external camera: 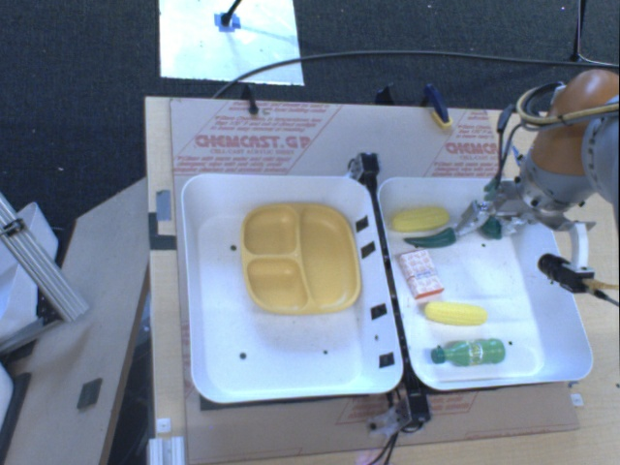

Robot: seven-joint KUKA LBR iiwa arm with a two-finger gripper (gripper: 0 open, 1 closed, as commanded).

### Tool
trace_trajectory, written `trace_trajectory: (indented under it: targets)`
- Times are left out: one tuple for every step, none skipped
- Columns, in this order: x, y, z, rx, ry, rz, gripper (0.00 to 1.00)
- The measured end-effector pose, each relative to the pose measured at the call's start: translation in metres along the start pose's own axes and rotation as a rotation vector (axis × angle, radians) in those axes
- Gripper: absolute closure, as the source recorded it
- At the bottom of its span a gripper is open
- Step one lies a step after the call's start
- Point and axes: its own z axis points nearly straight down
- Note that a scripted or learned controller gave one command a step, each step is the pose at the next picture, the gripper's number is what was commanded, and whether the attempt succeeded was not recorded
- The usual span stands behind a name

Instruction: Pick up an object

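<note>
Camera view: smooth yellow compartment plate point(298, 258)

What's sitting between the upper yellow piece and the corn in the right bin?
In the camera view, a small red-and-white box lies between the upper yellow piece and the corn, on the right bin floor.
</note>
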Motion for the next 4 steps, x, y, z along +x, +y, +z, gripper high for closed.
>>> trace_trajectory:
  targets:
    - [0.000,0.002,-0.014,-0.008,-0.002,-0.001,1.00]
    - [-0.006,0.002,-0.078,-0.011,-0.002,0.001,1.00]
    - [-0.006,0.004,-0.114,-0.009,-0.001,-0.003,1.00]
    - [0.037,-0.004,-0.109,-0.003,0.001,-0.007,1.00]
